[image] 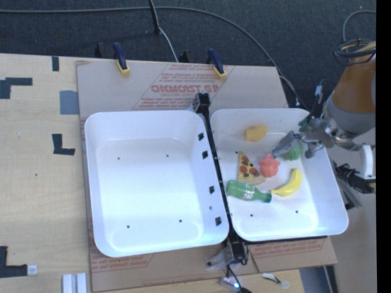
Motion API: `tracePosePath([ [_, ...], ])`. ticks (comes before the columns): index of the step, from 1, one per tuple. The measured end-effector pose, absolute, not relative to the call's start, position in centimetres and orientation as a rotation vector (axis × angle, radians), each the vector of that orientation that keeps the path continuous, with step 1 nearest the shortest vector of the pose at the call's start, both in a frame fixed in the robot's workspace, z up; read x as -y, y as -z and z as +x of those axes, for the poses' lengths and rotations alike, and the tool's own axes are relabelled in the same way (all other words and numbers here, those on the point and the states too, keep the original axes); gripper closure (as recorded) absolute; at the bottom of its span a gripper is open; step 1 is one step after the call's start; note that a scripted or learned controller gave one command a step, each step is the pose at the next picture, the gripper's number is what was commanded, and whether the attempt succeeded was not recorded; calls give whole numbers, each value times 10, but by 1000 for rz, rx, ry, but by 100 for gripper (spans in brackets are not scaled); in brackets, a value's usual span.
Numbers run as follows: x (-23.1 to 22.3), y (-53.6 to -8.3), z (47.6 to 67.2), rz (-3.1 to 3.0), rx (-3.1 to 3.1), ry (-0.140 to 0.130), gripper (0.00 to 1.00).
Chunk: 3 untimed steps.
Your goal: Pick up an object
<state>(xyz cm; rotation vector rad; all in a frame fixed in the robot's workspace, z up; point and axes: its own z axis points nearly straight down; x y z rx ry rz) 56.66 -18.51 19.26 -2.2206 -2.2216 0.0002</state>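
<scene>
Claw (295, 145) over right bin (324, 224), near its right wall; finger spread and any hold cannot be told, green item (292, 154) just under tip, contact unclear. Nearest in right bin: green bottle (247, 192) lying flat, banana (289, 184) beside it. Behind: pizza slice (247, 168), pink-red item (269, 165) touching. Farther back: yellow lump (256, 132), apart. Left bin (104, 163) alongside. Both on cardboard sheet (177, 84) on surface (30, 182).
</scene>
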Motion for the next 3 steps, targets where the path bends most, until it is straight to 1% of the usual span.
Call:
tracePosePath([
  [1,179,-87,587,-2217,2219,-5,0],
  [2,160,-86,575,-2223,2224,1,0],
  [3,129,-86,552,-2222,2224,1,0],
])
